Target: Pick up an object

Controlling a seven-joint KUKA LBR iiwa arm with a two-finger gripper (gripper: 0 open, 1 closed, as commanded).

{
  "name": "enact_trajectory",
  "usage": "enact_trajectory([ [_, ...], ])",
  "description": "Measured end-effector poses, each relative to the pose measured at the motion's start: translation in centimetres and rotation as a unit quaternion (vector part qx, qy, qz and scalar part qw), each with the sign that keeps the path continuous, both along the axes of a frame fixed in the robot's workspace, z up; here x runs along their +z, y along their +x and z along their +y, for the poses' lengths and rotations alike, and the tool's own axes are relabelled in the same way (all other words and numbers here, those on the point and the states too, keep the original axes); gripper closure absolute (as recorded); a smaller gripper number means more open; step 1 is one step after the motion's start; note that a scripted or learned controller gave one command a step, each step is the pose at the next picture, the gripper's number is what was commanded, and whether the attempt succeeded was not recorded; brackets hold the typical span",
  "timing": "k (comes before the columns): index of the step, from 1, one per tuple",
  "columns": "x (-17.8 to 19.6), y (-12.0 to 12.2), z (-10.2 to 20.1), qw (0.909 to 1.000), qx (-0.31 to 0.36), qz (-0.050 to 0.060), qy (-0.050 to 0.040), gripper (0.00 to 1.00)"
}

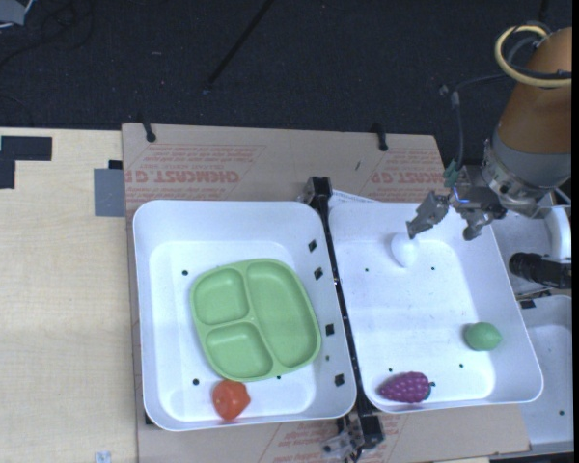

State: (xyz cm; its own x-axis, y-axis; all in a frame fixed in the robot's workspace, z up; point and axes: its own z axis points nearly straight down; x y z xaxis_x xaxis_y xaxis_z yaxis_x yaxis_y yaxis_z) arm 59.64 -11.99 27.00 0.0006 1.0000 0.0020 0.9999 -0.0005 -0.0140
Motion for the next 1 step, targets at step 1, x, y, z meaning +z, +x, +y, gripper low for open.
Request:
enact_trajectory([
  [1, 0.63, 0.18, -0.01, 1.0000, 0.001, -0.005, -0.0006, 0.00],
])
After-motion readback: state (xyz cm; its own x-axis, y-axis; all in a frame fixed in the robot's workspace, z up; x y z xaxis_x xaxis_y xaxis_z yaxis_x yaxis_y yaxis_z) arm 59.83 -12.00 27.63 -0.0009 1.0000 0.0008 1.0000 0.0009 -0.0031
